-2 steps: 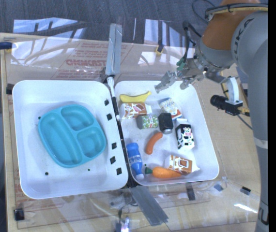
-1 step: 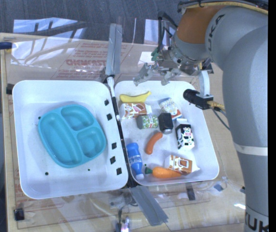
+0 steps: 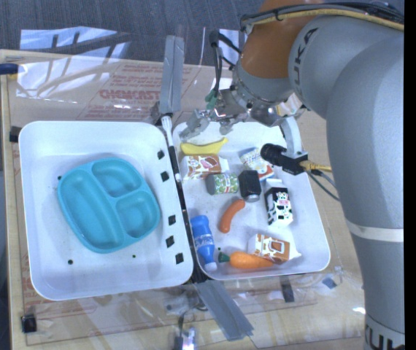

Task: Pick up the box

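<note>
Several small boxes lie in the right bin (image 3: 317, 232). A brown and white box (image 3: 205, 166) is near the bin's back left. An orange and white box (image 3: 274, 248) lies near the front. A cow-patterned carton (image 3: 281, 206) stands at the right, and a small red and white box (image 3: 255, 159) lies behind it. My gripper (image 3: 209, 121) hangs over the back left corner of this bin, just above a yellow banana (image 3: 203, 146). Its fingers are spread, with nothing between them. It touches none of the boxes.
Also in the right bin are a green can (image 3: 224, 184), a black can (image 3: 249, 185), an orange-red sausage (image 3: 231, 214), a blue bottle (image 3: 202, 239) and a carrot (image 3: 248, 261). The left bin (image 3: 40, 268) holds a blue divided plate (image 3: 109, 203). The arm's bulk covers the right side.
</note>
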### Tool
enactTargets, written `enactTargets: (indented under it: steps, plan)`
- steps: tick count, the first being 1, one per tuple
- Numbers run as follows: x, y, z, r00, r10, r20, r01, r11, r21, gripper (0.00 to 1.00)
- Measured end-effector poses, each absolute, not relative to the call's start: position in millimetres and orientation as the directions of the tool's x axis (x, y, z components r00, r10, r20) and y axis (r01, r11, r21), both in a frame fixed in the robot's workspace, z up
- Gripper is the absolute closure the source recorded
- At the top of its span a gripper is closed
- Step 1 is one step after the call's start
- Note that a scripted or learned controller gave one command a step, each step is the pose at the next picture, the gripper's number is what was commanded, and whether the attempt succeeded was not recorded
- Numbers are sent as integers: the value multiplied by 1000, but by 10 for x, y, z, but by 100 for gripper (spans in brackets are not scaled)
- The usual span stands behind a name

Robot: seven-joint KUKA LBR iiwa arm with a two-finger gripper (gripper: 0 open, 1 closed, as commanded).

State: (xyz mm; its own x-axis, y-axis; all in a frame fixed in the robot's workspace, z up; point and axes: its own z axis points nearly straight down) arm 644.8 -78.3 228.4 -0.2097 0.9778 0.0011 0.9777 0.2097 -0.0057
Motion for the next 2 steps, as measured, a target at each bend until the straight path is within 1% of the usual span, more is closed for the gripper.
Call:
enactTargets:
  steps: [1,2]
  plan:
    - [6569,-1153,3160,-317,948,-1,948,317,0,0]
    - [6574,-1142,3260,-322,947,-1,947,322,-2,100]
